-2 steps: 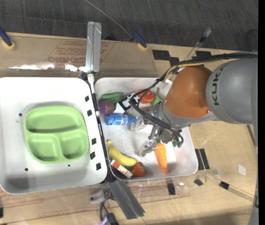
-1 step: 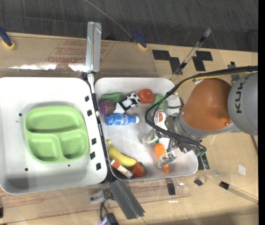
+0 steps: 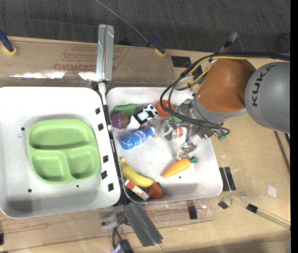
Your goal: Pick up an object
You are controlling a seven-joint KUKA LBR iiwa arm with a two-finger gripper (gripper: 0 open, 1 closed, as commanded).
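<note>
Arm (image 3: pixel 244 91) low over right bin (image 3: pixel 207 183)

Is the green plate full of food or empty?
Empty. The green plate shows bare sections; the toy food lies in the other bin.

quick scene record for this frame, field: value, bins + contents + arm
left bin: green divided plate
right bin: toy carrot, banana, blue bottle, purple toy, green toy, black-and-white toy
arm: over right bin
pincer: low, just above carrot
grasp: nothing seen held
</note>
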